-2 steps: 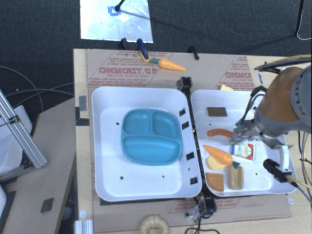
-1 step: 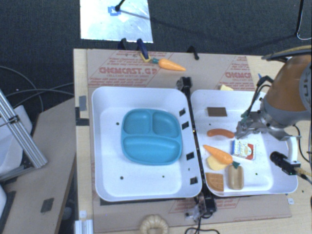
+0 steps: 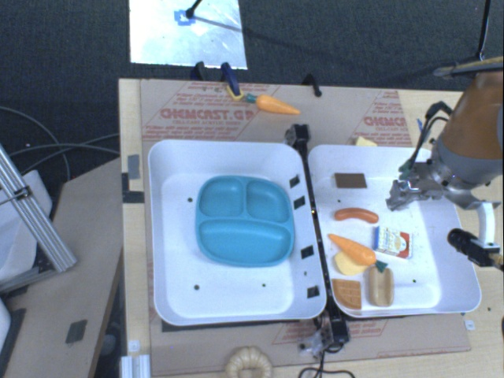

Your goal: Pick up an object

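Crowding is the risk: the end effector [image 3: 400,194], grip state unclear, hovers at three o'clock of the sausage [image 3: 356,215] in the right bin [image 3: 465,290], and could nudge the nearby carton [image 3: 392,242].

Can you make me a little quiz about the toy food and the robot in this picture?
1. True or false: the blue plate lies in the left bin.
2. What lies closest to the robot's hand?
A. the brown square
B. the waffle
C. the ring
3. Fill in: outside both bins, on the board behind them, lies an orange ______.

Key: 1 true; 2 A; 3 carrot.
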### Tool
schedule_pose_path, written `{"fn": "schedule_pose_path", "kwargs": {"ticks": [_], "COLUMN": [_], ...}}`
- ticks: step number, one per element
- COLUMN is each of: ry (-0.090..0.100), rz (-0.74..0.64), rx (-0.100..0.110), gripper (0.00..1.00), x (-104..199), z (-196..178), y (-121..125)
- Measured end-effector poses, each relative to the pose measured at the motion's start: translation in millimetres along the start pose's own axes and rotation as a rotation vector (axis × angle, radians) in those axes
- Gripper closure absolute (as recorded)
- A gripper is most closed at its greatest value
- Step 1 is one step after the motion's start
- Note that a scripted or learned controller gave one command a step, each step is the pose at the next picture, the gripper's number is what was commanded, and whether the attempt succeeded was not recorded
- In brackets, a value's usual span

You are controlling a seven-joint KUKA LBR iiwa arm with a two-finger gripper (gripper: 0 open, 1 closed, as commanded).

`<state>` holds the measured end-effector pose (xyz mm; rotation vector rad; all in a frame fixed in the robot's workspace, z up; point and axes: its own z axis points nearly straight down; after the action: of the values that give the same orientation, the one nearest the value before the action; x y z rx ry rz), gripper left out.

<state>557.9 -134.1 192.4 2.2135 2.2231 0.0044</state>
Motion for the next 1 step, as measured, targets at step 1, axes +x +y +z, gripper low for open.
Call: {"fn": "schedule_pose_path", "kwargs": {"ticks": [1], "ry": [0.000], "rz": [0.000], "rx": [0.000], "gripper": [1.00], "x": [-0.1], "z": [-34.2], "y": [1.6]}}
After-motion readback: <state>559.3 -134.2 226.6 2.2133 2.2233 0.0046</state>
